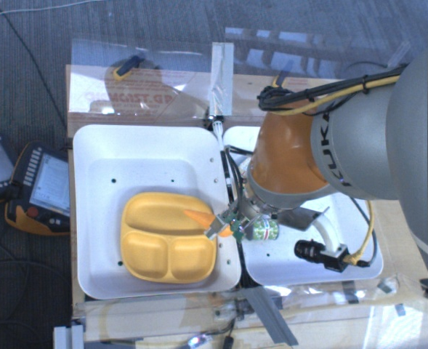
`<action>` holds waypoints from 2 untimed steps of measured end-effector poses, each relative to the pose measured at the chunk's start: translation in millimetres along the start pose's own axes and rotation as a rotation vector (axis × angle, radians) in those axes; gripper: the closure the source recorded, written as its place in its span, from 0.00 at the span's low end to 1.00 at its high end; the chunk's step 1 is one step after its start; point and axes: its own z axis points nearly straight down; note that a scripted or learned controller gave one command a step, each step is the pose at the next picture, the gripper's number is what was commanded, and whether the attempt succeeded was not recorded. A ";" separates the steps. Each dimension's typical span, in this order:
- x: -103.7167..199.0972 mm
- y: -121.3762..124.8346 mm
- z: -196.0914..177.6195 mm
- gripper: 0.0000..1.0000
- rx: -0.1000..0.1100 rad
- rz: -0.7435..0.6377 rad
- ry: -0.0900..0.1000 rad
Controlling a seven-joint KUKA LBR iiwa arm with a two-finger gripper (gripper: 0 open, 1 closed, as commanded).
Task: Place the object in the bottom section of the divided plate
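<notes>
two bins: white and shallow, side by side, the left bin (83, 195) and the right bin (301, 273) meeting at their inner rims.
open room: bare white floor in the left bin above and to the left of the plate; the plate's right edge sits close to that bin's right wall.
arm: the grey arm (293, 158) with its orange band hangs over the right bin's upper left part.
gripper: the gripper (223, 228) is low over the shared rims, just beside the plate's right edge; i cannot tell how far open it is, or whether it grips anything.
divided plate: the yellow divided plate (126, 227) is in the left bin's lower half, one long section above two smaller ones.
orange object: the slim orange object (195, 215) lies at the long section's lower right corner, pointing toward the gripper.
right bin holds: a small green-and-clear item (263, 230) beside the gripper.
surface: a brown bench (90, 100) under a clear plastic sheet (163, 64).
room: dark carpet (54, 27), with a handheld controller (43, 187) at the left.
</notes>
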 end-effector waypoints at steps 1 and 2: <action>38.0 54.0 -6.3 1.00 0.000 -0.101 0.000; 37.9 54.0 -6.3 0.00 0.000 -0.101 0.000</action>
